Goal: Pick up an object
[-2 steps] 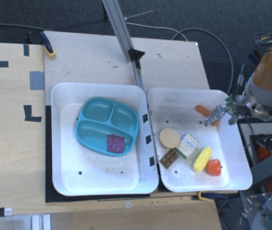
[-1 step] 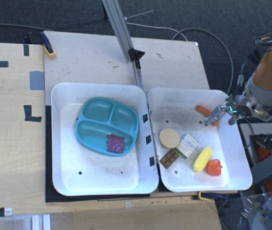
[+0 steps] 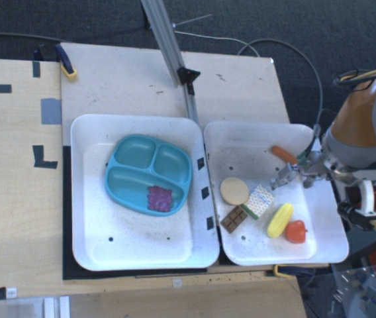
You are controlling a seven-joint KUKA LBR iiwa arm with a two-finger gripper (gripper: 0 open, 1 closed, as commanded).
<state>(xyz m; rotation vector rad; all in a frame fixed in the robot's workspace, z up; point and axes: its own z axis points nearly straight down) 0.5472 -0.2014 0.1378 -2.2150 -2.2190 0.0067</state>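
My gripper (image 3: 290,180) hangs low over the right bin (image 3: 320,247), near its right-hand middle, with the grey and orange arm (image 3: 357,128) behind it. It stands open, with nothing between its fingers. An orange carrot-like piece (image 3: 282,154) lies just up and left of it. Below it lie a yellow corn cob (image 3: 279,219) and a red tomato (image 3: 296,231). To the lower left are a green-and-white checkered piece (image 3: 261,201), a round tan cookie (image 3: 234,191) and a brown chocolate bar (image 3: 234,218).
The left bin (image 3: 85,244) holds a blue divided plate (image 3: 135,158) with a purple piece (image 3: 160,198) in it. A slanted metal bar (image 3: 165,35) ends at the bins' shared back rim. A cable (image 3: 307,65) loops behind the right bin.
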